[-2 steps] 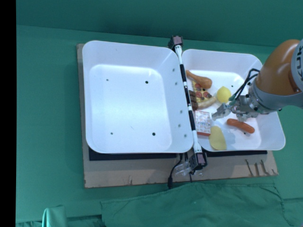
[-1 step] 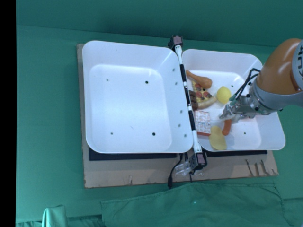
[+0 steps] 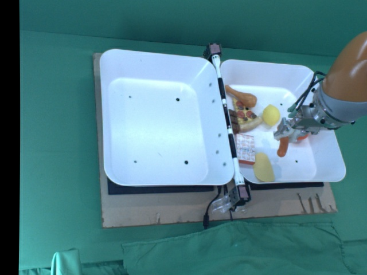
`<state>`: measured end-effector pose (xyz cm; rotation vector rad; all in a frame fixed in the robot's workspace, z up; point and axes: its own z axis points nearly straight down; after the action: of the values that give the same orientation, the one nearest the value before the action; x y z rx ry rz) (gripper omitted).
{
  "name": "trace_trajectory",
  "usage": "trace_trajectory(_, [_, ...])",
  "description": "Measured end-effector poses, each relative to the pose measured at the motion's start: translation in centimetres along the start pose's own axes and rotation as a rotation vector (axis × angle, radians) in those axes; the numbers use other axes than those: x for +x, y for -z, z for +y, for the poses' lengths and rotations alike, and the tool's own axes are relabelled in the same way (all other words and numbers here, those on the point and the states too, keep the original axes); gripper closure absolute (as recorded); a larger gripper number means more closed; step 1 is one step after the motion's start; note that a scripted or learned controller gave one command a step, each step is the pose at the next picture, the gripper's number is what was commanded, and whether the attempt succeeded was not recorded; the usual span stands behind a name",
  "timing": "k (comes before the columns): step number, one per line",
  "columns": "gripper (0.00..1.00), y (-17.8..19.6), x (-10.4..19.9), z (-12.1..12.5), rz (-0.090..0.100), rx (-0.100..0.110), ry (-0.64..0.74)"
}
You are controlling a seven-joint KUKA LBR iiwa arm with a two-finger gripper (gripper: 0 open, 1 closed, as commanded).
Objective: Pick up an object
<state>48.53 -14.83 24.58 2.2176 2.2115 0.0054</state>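
Observation:
The right bin [image 3: 327, 165] holds several small items. An orange-brown sausage [image 3: 241, 97] lies near its back left, with a pizza slice [image 3: 245, 118] just in front of it. A yellow lemon [image 3: 270, 114] rests in the middle. A red-and-white packet [image 3: 245, 148] and a pale yellow oval piece [image 3: 264, 168] lie toward the front left. My gripper [image 3: 287, 133] hangs low over the bin's right half, just right of the lemon. A short orange stick [image 3: 282, 147] pokes out directly beneath it, partly hidden by it.
The left bin [image 3: 114, 67] sits beside the right one, parted from it by a black-and-white bar [image 3: 226, 116]. Both bins rest on a cardboard sheet [image 3: 172, 211] on green cloth. The grey and orange arm [image 3: 344, 85] covers the right bin's far right corner.

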Motion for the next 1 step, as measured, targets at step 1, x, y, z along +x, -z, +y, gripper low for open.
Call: trace_trajectory(1, [1.0, 6.55, 0.01, 0.22, 0.0, -0.003, 0.0])
